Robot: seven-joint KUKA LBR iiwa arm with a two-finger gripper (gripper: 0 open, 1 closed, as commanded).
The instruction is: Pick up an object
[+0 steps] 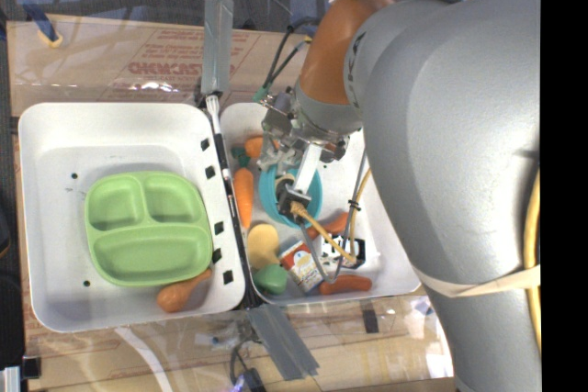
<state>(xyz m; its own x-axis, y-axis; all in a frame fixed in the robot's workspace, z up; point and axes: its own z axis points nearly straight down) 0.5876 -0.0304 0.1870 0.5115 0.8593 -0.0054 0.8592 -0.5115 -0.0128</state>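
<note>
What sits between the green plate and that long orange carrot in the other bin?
In the camera view, the two bins' adjoining white walls with black clips lie between the green divided plate and the carrot; otherwise just bare bin floor.

Right bin (397,275) largely behind arm (450,124)

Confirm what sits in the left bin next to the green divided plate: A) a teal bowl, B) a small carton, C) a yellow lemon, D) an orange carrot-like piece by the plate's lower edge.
D: an orange carrot-like piece lies at the lower edge of the green divided plate in the left bin.
</note>
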